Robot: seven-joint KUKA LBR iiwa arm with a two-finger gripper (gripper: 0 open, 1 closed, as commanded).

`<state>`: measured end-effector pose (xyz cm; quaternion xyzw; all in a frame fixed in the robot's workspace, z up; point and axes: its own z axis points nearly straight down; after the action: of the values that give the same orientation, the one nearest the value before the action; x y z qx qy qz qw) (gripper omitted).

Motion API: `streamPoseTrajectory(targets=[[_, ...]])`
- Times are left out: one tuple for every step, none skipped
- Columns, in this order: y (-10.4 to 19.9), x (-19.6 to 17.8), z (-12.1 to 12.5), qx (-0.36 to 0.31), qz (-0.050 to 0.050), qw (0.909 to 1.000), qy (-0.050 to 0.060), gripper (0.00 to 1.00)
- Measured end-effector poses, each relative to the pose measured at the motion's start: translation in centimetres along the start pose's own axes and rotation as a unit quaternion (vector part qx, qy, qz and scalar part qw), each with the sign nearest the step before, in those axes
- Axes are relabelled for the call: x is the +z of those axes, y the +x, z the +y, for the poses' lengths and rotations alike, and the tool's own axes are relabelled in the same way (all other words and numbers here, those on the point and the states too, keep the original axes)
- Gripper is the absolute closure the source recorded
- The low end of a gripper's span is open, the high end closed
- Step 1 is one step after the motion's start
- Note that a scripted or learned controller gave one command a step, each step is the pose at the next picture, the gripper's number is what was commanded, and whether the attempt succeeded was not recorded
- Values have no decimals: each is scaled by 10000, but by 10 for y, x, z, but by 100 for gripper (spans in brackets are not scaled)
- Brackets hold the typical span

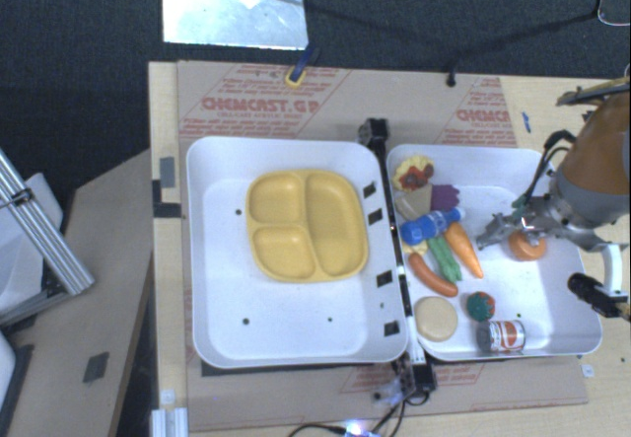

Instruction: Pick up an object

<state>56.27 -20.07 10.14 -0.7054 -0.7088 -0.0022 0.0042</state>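
Observation:
The right bin (552, 307) holds several toy foods. A small round orange piece (527, 247) lies at its right side, and my gripper (515, 225) hangs just above and left of it, low in the bin. The grey wrist hides part of that piece, and I cannot tell whether anything is held. Left of the gripper lie an orange carrot (463, 250), a green vegetable (444, 259) and a blue bottle (430, 227). A red and white can (505, 335) lies near the bin's front edge.
The left bin (222, 327) holds a yellow divided plate (305, 225). Also in the right bin are a pizza slice (415, 172), a purple piece (445, 196), a red sausage (431, 274), a beige bun (436, 318) and a green and red ball (480, 305).

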Motion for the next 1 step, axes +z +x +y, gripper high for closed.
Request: streamPoseTrajectory(targets=[[3,11,4,-8,-6,10000,-27,0]])
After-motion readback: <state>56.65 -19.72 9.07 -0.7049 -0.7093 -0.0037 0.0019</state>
